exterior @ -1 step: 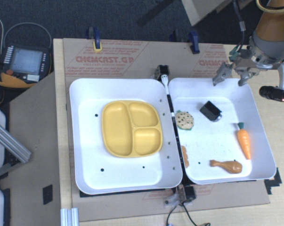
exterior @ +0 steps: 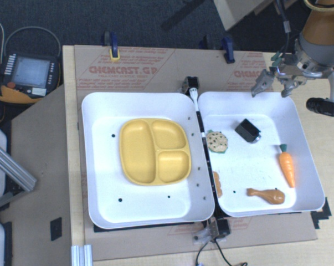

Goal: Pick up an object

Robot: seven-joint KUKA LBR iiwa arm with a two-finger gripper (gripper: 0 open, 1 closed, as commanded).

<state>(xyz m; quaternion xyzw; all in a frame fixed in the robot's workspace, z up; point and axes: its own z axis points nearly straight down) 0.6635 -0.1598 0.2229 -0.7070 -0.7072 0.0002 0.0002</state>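
Note:
The right bin [exterior: 299, 121] holds a black block [exterior: 247, 131], a round speckled cookie [exterior: 216, 142], an orange carrot [exterior: 287, 167] with a green top, a brown chicken drumstick [exterior: 266, 194] and a small brown piece [exterior: 216, 184] at its left wall. My gripper [exterior: 273, 86] hangs over the far edge of the right bin, up and to the right of the black block. Its two fingers [exterior: 260, 86] are spread apart with nothing between them.
A yellow three-compartment plate [exterior: 154, 151] lies in the left bin [exterior: 100, 165]. Two blue clamps [exterior: 114, 46] hold the cardboard base at the far side. A pendant with a screen [exterior: 29, 71] sits off the bench at the left.

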